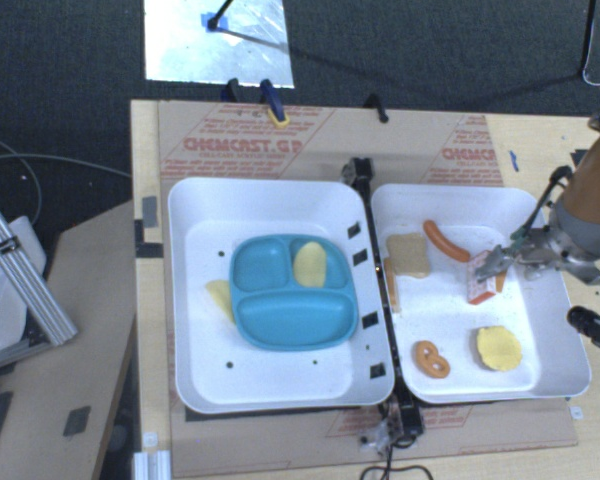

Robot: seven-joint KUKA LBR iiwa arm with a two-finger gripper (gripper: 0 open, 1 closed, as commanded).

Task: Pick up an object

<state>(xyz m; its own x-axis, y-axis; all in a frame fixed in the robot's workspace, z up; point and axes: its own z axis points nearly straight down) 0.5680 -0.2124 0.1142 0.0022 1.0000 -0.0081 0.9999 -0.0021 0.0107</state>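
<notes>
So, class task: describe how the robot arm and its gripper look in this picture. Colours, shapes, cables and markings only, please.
The arm enters from the right as a thick rounded body with an orange-brown band above a grey wrist. A thin dark cable curves along its left side. The gripper is a small grey metal assembly with dark parts, blurred here. A black rounded part juts out below the wrist. No markings can be read.

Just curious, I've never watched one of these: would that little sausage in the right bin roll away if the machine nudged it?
Probably. The sausage looks round and smooth, lying on the flat floor of the right bin, so a sideways nudge could roll it. It seems small and light. Its slight curve may limit how far it rolls.
</notes>
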